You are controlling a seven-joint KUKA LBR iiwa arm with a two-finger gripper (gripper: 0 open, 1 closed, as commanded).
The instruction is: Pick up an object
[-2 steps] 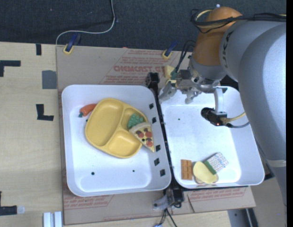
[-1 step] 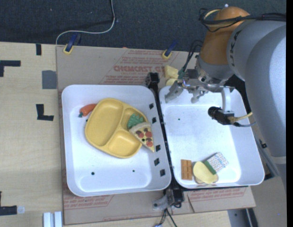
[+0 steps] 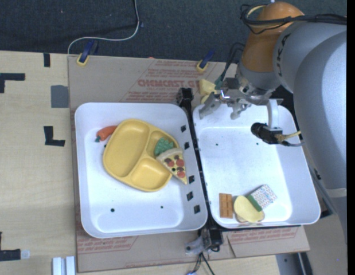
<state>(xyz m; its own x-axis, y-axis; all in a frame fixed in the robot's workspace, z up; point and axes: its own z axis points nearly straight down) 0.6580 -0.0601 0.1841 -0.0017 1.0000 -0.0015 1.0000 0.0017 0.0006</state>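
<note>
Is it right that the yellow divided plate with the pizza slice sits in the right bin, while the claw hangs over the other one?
Not quite. The camera view shows the yellow divided plate and pizza slice in the left bin; the claw hangs over the right bin.

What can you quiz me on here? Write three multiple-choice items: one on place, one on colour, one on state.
1. The plate lies in or on:
A) the right bin
B) the left bin
C) the bare bench

2. The plate is:
A) red
B) blue
C) yellow

3. The plate sits:
A) hollows up
B) flipped over
C) on its edge

Key:
1 B, it rests on the left bin's floor.
2 C, its whole surface is yellow.
3 A, its hollows face up toward the camera.
</note>
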